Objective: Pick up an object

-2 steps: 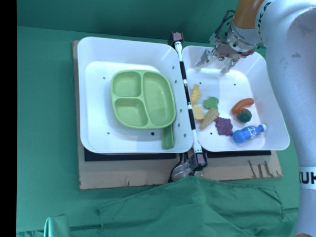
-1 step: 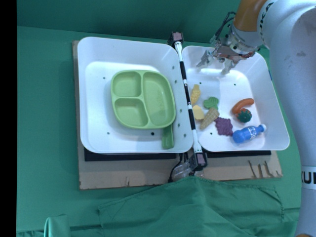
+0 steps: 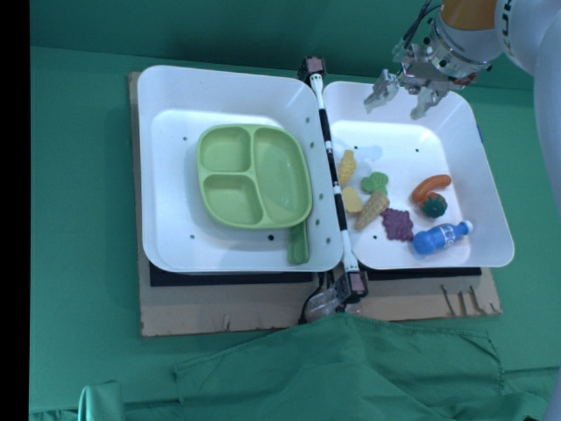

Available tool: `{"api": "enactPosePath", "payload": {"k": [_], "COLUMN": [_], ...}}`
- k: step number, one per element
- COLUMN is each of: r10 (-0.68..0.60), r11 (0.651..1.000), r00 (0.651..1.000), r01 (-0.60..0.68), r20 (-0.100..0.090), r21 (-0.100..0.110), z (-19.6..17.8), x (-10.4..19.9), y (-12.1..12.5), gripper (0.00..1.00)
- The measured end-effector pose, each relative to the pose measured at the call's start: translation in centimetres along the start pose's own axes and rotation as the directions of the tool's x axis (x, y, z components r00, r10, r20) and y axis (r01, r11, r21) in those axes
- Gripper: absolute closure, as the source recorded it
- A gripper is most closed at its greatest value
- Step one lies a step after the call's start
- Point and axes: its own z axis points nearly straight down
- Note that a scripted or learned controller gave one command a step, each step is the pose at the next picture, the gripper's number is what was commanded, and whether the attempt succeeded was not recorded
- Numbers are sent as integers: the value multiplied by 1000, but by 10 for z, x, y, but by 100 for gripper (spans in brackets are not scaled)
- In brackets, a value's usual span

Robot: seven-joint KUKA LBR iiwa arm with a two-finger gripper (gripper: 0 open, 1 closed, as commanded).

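Gripper (image 3: 403, 97) spread apart, nothing between fingers, hovers at right bin's (image 3: 491, 235) twelve o'clock rim. Blue bottle (image 3: 440, 236) lies at five o'clock: likely light, rigid, slick plastic; pinch across mid-body.

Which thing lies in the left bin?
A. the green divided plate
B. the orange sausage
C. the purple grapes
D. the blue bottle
A: the green divided plate rests in the left bin, while the blue bottle, the purple grapes and the orange sausage all lie in the right bin.
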Motion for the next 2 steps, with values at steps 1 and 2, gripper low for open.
{"api": "enactPosePath", "payload": {"k": [1, 2], "r10": [7, -1], "r11": [1000, 1000], "r00": [1000, 1000], "r01": [-7, 1], "r20": [0, 2], "r21": [19, 1], "z": [74, 104], "x": [-22, -11], "y": [-70, -6], "gripper": [0, 0]}}
